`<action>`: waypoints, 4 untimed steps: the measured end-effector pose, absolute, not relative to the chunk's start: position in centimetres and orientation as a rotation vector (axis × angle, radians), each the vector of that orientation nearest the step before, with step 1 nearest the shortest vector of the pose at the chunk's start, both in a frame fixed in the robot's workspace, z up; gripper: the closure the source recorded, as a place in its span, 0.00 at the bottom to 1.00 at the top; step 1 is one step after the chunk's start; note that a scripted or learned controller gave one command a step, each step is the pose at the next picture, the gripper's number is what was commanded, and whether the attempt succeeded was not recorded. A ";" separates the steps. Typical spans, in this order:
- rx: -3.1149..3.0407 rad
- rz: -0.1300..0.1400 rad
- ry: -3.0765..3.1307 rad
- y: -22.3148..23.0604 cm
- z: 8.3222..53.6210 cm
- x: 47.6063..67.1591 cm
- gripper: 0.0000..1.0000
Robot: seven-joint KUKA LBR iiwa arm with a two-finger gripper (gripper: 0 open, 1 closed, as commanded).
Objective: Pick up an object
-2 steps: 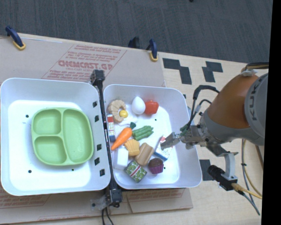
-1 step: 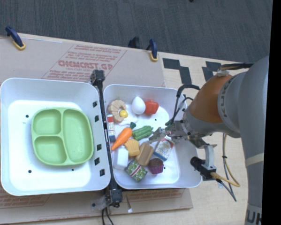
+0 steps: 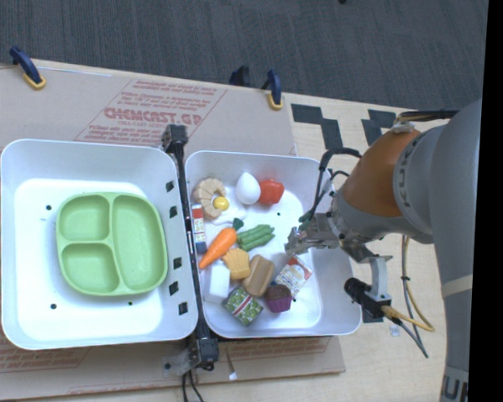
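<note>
**Camera view: gripper parked low in the toy-food bin, nothing grabbed yet**

So the arm comes in from the right, and its gripper (image 3: 298,240) sits low inside the right bin (image 3: 339,320), near that bin's right side. Looks like the approach step of the pick: it's down among the toys, just above a small white-and-red packet (image 3: 295,276). Whether the fingers are spread or closed can't be made out from this angle, since the wrist hides them, and nothing can be seen held between them. So call it "not picked yet".

Best guess at the target is that packet, or maybe the green bean pod (image 3: 255,236) just to the left of the gripper. The next move probably needs a short drop onto one item and a clean close. The pile is tight, so nudging neighbours is a real risk.

What's in the right bin:
- far side: white egg (image 3: 248,187), red tomato (image 3: 271,191), a tan pastry-looking thing (image 3: 208,190) with something yellow (image 3: 220,204) on it
- middle: orange carrot (image 3: 218,247), the bean pod
- near side: yellow-orange chunk (image 3: 236,263), tan bread-like piece (image 3: 260,275), white block (image 3: 219,282), green printed box (image 3: 243,306), dark purple piece (image 3: 278,299)

The left bin (image 3: 10,318) just holds a light green divided plate (image 3: 111,243) with three compartments, no food in them. A row of black clips runs between the bins.
</note>
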State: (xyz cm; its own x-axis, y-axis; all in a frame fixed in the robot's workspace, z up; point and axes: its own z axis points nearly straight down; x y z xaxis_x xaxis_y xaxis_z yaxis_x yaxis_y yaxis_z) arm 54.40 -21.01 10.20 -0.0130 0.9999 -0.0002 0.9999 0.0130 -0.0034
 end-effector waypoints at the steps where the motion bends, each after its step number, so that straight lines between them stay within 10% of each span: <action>1: -2.216 0.000 -2.229 -21.1 23.6 57.7 1.00; 2: -2.214 0.002 -2.229 -19.5 21.0 60.8 1.00; 3: -2.214 0.002 -2.229 -19.5 21.0 60.8 0.00; 4: -2.212 0.003 -2.225 -20.0 9.1 56.3 0.00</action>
State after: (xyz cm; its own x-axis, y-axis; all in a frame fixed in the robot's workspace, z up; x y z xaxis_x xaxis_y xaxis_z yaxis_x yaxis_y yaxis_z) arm 56.32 -20.02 9.13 -0.0058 1.0000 0.0019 1.0000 0.0058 -0.0043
